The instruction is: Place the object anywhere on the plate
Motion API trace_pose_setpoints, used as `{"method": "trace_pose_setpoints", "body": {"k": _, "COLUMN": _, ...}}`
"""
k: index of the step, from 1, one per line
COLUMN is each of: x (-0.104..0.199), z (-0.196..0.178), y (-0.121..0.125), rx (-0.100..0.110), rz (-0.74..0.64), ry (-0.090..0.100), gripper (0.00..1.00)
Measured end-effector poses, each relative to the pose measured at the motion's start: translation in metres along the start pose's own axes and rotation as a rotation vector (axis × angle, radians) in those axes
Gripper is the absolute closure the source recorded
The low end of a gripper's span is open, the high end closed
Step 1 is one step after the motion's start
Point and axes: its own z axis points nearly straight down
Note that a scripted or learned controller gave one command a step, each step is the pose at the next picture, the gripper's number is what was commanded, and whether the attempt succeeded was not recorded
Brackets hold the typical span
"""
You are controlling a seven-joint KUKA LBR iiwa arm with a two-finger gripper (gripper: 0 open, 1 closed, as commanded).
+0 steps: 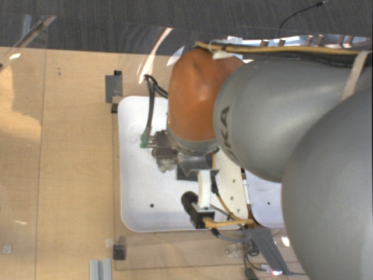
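My arm, grey with an orange band (195, 95), reaches in from the right and covers much of both bins. The gripper (175, 156) hangs under the wrist over the middle of the left white bin (135, 174). The wrist body hides whatever lies directly beneath it. The bare bin floor to the left of and in front of the gripper shows plain white, apart from a tiny dark dot (151, 205).
A strip of the right bin (265, 206) shows below the arm. Black brackets (116, 86) (119, 251) sit at the left bin's corners. Wooden bench top (58, 156) stretches to the left. Cables (150, 107) run along the wrist.
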Motion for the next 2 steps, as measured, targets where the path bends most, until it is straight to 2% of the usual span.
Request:
{"method": "trace_pose_setpoints", "body": {"k": 1, "x": 0.004, "z": 0.135, "y": -0.001, "rx": 0.005, "rz": 0.033, "ry": -0.002, "gripper": 1.00}}
{"method": "trace_pose_setpoints", "body": {"k": 2, "x": -0.047, "z": 0.061, "y": 0.001, "rx": -0.001, "rz": -0.226, "ry": 0.000, "gripper": 1.00}}
